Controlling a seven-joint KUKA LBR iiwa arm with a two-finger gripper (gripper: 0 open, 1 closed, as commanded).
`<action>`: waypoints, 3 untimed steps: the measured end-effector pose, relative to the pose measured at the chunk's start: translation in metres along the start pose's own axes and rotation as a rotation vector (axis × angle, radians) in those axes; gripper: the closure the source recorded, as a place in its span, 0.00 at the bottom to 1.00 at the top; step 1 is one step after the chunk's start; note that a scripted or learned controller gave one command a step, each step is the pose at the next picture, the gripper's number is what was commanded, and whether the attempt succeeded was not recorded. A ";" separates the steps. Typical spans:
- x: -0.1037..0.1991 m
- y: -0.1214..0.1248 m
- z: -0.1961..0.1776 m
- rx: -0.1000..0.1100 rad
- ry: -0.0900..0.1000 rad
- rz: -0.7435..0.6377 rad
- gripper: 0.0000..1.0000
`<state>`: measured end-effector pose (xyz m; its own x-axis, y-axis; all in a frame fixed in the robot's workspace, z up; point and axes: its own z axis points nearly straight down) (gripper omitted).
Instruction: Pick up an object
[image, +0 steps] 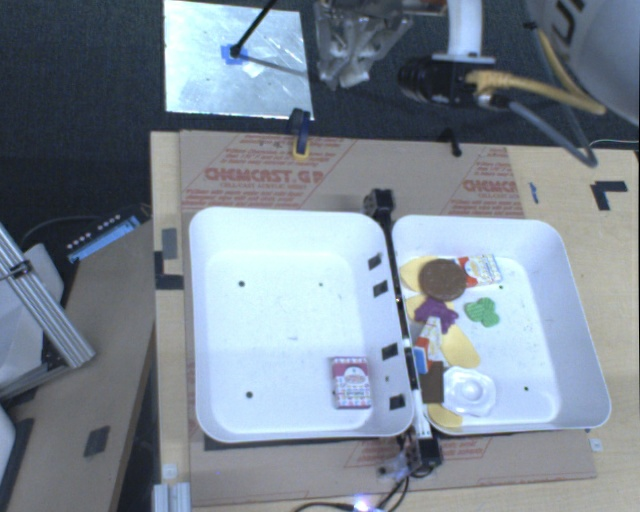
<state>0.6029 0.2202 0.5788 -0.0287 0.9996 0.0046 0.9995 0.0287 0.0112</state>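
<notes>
1. The gripper (352, 55) hangs high at the top of the view, above the floor beyond the bench and well apart from both bins; it holds nothing, and whether it stands wide or narrow I cannot tell, as it is blurred.
2. The left bin (215, 250) carries 1 small red card box (351, 382), lying flat near its front right corner, close to the divider.
3. The right bin (570, 300) holds a cluster along its left side: a brown disc (442, 279), a green piece (482, 312), a purple piece (435, 311), yellow flat pieces (460, 347) and a white cup-like piece (468, 390), several touching or overlapping.
4. The red card box looks the easiest pick: isolated, probably light and stiff. I would close across its 2 long sides, from straight above.
5. Its low profile may let the tool slip over the top; the nearby bin wall crowds 1 side.
</notes>
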 end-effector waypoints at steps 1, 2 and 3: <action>0.000 0.000 -0.012 -0.003 0.001 -0.004 1.00; 0.000 0.000 -0.023 -0.005 0.001 -0.007 1.00; 0.000 0.001 -0.034 -0.007 0.001 -0.010 1.00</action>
<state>0.6031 0.2197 0.6131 -0.0385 0.9992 0.0054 0.9991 0.0384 0.0186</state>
